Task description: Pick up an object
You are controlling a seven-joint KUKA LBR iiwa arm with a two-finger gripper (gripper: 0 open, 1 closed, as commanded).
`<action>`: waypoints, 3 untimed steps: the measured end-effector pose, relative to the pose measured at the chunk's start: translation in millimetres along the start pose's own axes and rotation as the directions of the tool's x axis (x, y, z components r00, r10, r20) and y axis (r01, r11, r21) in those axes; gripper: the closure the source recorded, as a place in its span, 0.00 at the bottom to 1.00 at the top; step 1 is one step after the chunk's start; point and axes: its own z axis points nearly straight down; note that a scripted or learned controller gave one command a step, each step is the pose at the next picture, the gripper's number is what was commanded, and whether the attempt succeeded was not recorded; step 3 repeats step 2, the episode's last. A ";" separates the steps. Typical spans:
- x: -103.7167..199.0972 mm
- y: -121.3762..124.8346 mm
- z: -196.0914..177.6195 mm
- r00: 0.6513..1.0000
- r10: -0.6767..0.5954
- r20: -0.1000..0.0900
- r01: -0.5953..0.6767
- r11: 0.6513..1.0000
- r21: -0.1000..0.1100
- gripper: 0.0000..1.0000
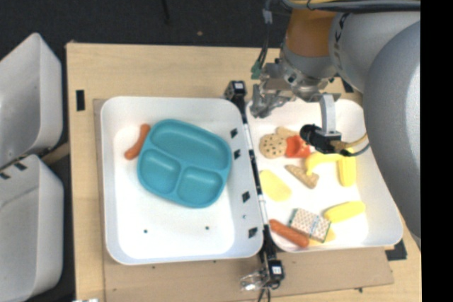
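A wooden table is recorded bearing 2 shallow white plastic bins. In the left bin are listed 1 teal plastic divided tray and, touching its upper-left edge, 1 small orange sausage-shaped toy. In the right bin are listed 1 round speckled cookie toy, 1 red toy piece, 1 tan wedge, 1 pale yellow rounded piece, 2 yellow oblong pieces, 1 patterned box-like item and 1 orange-red carrot-like stick. The claw is placed at the upper-left corner of the right bin, just above the cookie toy; whether it is wide or narrow cannot be told, and nothing is seen held in it. The step is judged to be the approach, with no pick yet made. A descent onto 1 chosen item is called for next. The carrot-like stick lies near the front rim, its long axis running from upper left to lower right.
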 end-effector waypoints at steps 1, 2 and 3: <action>9.7 11.6 8.2 1.000 0.003 0.003 -0.003 1.000 0.002 1.00; 5.7 16.0 -4.2 1.000 -0.001 0.002 0.001 1.000 0.002 1.00; 5.7 16.0 -4.2 1.000 -0.001 0.002 0.001 1.000 0.002 1.00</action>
